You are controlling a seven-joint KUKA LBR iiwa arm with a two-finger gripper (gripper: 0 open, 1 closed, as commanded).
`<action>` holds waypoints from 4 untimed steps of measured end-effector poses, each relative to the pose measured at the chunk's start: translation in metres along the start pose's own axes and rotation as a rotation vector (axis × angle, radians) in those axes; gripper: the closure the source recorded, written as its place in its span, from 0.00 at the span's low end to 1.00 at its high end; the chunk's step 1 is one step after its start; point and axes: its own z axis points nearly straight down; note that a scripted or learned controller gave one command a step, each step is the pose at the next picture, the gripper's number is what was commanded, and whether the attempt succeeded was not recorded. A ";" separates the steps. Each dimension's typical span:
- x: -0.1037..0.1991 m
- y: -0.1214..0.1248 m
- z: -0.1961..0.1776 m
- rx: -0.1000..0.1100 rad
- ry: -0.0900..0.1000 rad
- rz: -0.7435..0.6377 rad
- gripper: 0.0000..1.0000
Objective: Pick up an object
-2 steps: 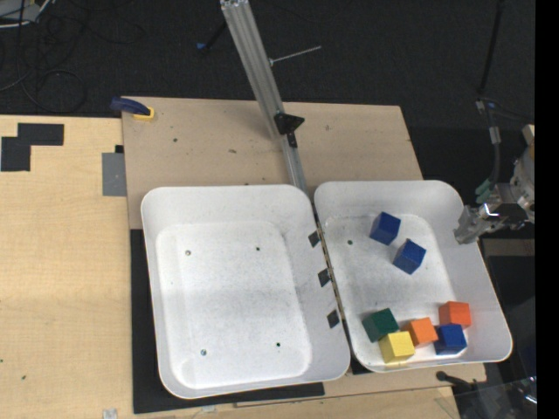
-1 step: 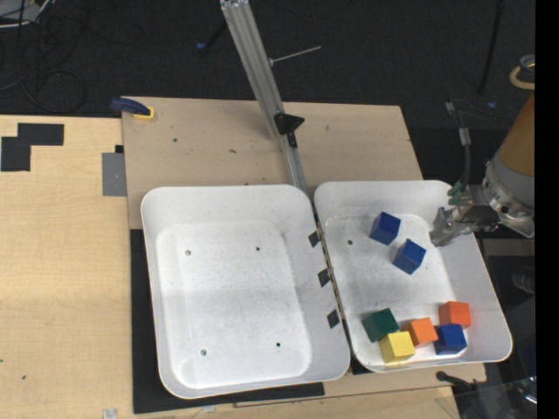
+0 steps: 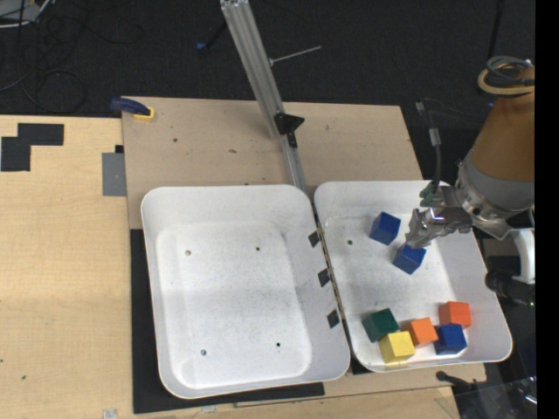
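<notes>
Blue cube (image 3: 409,259) in the right bin (image 3: 349,201), gripper (image 3: 421,232) touching its top, fingers' spread hard to tell, no readable writing.

Light: even, bright overhead on left bin (image 3: 231,291); soft grey shade w/in its basin.
Glare: none on it.
Behind it: floor near-black, underexposed.
Right of it: arm (image 3: 507,151) slightly soft.
Focus: mostly sharp, some grain.

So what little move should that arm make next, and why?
Probably a short lift straight up to test the grip. The tool sits right over a blue cube in the right bin, and a second blue cube lies close beside it, so sideways motion could knock that one.
</notes>
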 end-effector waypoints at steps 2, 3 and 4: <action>0.092 -0.014 0.021 0.002 0.000 0.000 1.00; 0.148 -0.017 0.036 0.003 0.000 -0.001 1.00; 0.195 -0.014 0.028 0.000 -0.002 0.001 1.00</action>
